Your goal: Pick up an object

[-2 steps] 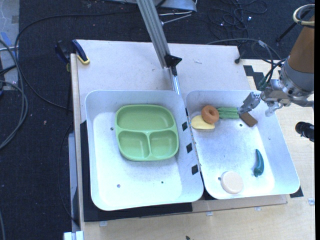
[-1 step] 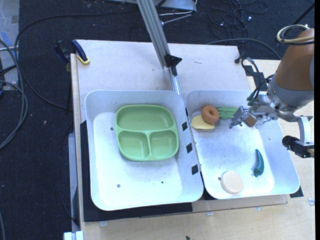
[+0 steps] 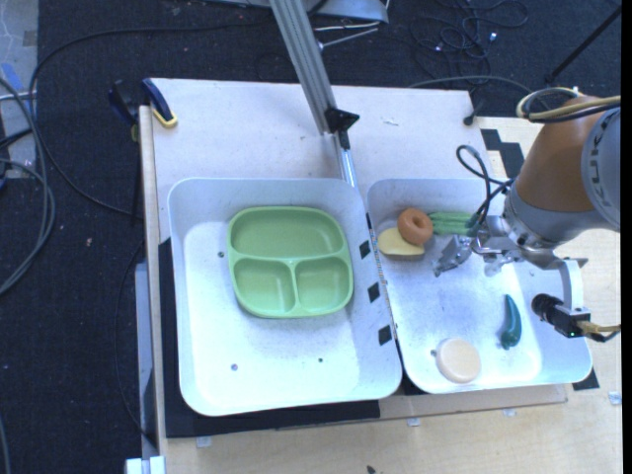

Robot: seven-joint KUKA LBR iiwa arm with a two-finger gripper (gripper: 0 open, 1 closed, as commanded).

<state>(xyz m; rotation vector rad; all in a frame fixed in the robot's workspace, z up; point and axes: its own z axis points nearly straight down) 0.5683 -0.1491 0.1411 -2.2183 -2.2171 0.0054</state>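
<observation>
the arm [image 3: 568, 181] reaches in over the right bin [image 3: 420, 349], and its gripper [image 3: 456, 255] hangs low above the bin floor, just right of a small cluster at the back: a brown doughnut [image 3: 416, 227] resting against a pale yellow slice-shaped piece [image 3: 398, 245], with a light green piece [image 3: 451, 221] running behind them toward the arm. the fingers look slightly spread with nothing between them. further forward in the same bin lie a dark green pepper-like piece [image 3: 510, 322] and a cream round disc [image 3: 458, 359], both well apart from the gripper. the left bin [image 3: 197, 363] holds a green divided plate [image 3: 290, 261]. this reads as the approach step, no grasp made yet. next, the gripper would need to shift left over the doughnut or yellow slice, descend, and close squarely on one piece.
</observation>
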